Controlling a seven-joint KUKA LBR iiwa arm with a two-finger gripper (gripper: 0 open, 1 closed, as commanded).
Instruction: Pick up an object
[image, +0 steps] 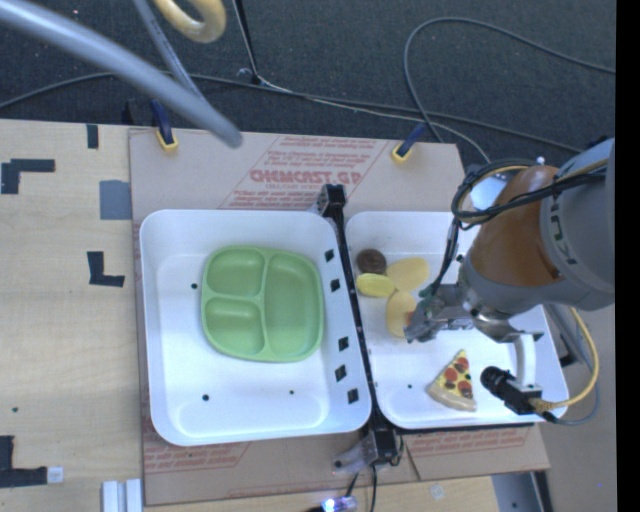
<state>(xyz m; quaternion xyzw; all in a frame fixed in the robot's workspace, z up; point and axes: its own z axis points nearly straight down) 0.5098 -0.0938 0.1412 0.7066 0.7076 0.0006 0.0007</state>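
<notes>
In the right bin (400, 405) lie a brown round piece (371, 261), several yellow pieces (391, 284) and a pizza slice (455, 381) near the front. My gripper (424, 323) hangs low over the right bin, at the right edge of the yellow pieces and above-left of the pizza slice. Its dark fingertips are small and blurred against the yellow pieces. The grey arm with its orange band (515, 240) reaches in from the right and hides the bin's back right part.
The left bin (165, 330) holds a green divided plate (264, 303). A black divider (345, 300) runs between the bins. Cables cross the dark floor behind the bench, and a grey pole (120, 60) slants over the upper left.
</notes>
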